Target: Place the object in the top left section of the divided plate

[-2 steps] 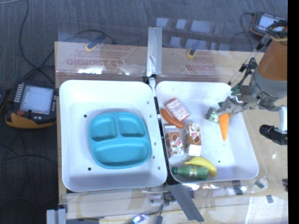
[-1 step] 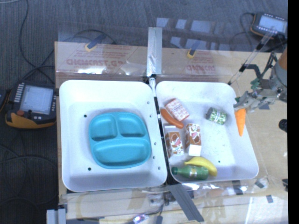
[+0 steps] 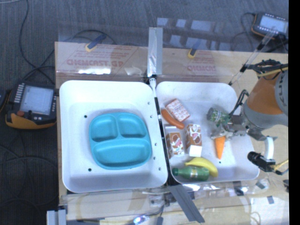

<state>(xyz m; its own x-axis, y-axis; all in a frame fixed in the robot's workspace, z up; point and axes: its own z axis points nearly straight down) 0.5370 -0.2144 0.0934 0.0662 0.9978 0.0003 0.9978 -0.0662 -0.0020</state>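
A: where's the gripper (image 3: 224, 125) at?
B: over the right bin (image 3: 206, 90), right of the blue divided plate (image 3: 121, 139), tips on the carrot's (image 3: 219, 147) top end. Grip state, can't tell.
A: and the plate?
B: sitting in the left bin (image 3: 75, 97).

Divided plate (image 3: 121, 140) unobstructed (left bin); right bin (image 3: 206, 89) crowded, rear strip free.

Blue divided plate (image 3: 121, 140) in the left bin (image 3: 70, 125); hand (image 3: 226, 131) hovers by a carrot (image 3: 219, 147) in the right bin (image 3: 234, 97)
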